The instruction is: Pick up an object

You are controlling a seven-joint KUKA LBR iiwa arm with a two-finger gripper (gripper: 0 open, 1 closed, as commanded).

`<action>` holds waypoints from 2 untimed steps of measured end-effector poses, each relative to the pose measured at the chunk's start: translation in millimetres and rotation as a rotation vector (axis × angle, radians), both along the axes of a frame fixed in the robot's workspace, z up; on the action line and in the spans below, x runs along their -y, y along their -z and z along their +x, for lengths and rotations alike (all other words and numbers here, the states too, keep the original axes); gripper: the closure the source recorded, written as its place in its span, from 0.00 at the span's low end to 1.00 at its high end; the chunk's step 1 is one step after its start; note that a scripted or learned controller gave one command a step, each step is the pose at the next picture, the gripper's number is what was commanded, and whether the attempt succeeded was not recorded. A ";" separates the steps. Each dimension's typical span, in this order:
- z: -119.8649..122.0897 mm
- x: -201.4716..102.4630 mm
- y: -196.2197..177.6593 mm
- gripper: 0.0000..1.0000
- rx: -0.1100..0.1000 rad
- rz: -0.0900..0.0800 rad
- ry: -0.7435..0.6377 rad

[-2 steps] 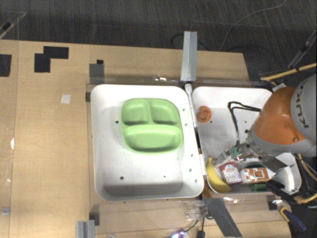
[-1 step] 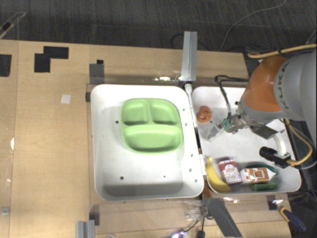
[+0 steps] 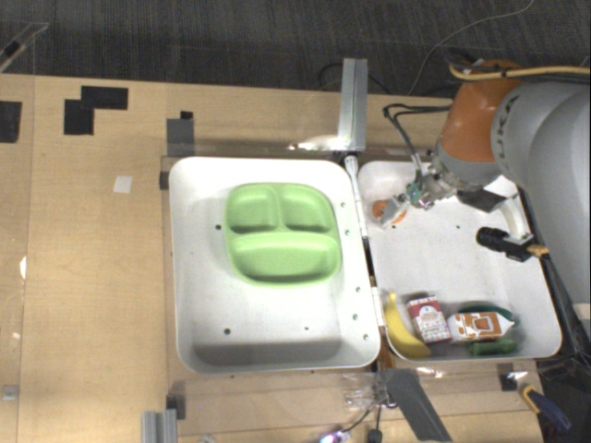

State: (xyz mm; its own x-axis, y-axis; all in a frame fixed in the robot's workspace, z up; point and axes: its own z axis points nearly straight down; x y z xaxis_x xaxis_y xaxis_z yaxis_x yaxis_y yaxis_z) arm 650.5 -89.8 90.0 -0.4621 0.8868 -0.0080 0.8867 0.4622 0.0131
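Observation:
My gripper point(image 3: 413, 195) reaches down into the back left corner of the right bin point(image 3: 462, 275), below the arm's orange band point(image 3: 473, 123). A small orange and white object point(image 3: 384, 210) lies on the bin floor just left of the gripper tip; whether they touch is unclear. Along the bin's front wall lie a yellow banana point(image 3: 402, 327), a small red and white box point(image 3: 427, 319), an orange and white carton point(image 3: 476, 324) and a dark green item point(image 3: 489, 346).
The left bin point(image 3: 199, 321) holds a light green divided plate point(image 3: 281, 232). A metal post point(image 3: 354, 109) stands behind the wall between the bins. A black cylindrical part point(image 3: 501, 241) juts out near the right bin's right wall.

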 end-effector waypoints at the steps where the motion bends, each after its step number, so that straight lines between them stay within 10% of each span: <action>1: 20.0 -0.5 1.2 0.00 -0.014 0.004 0.186; 2: -12.9 3.2 0.0 0.00 -0.002 0.003 0.260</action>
